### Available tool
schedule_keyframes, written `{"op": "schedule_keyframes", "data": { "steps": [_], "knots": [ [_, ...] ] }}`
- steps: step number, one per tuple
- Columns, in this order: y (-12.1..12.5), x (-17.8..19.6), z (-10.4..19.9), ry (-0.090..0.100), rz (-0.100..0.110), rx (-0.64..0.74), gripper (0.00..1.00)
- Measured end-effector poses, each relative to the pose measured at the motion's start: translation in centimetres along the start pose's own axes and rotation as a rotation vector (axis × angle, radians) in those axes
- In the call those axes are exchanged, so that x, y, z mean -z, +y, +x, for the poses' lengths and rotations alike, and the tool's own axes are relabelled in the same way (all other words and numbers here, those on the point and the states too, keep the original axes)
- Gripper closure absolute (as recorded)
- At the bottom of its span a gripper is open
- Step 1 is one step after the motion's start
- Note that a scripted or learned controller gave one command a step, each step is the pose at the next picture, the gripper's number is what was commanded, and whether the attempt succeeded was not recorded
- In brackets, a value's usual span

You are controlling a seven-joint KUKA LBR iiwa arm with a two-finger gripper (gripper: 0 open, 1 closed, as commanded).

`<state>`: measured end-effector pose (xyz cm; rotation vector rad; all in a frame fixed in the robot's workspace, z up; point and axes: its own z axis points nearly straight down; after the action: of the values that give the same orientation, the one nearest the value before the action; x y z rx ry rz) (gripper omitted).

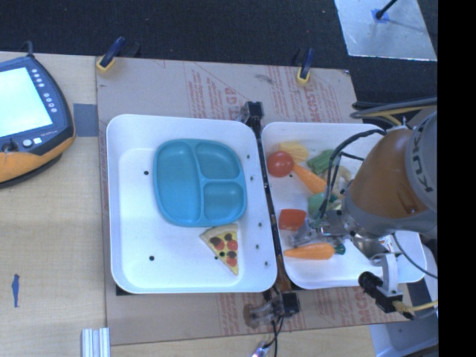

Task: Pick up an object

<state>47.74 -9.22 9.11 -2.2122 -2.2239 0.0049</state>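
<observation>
In the right bin (297,275) my gripper (312,236) hangs low over the toy food, reaching in from the right. Just below it lies an orange carrot (309,252), and a red block (291,218) sits to its left. Further back are a red tomato (280,163), a second carrot (308,176), a yellow piece (295,151) and green pieces (321,160). The arm's wrist hides the right part of this bin. Nothing is seen held between the fingers.
The left bin (126,222) holds a blue divided plate (199,181) and a pizza slice (223,247). A tablet in an orange case (30,121) lies at the far left of the bench. Clamps (110,54) pin the cardboard at the back.
</observation>
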Motion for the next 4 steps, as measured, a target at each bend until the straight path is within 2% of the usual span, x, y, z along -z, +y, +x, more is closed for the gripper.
{"op": "schedule_keyframes", "data": {
  "steps": [1,2,3,4],
  "knots": [
    [0.0,1.0,-0.1,-0.001,0.001,0.005,1.00],
    [0.0,1.0,-0.1,-0.001,0.001,0.005,0.00],
    [4.5,0.1,-0.3,-0.001,-0.001,0.001,0.00],
    [10.8,0.1,-1.3,0.000,-0.003,-0.003,0.00]
  ]
}}
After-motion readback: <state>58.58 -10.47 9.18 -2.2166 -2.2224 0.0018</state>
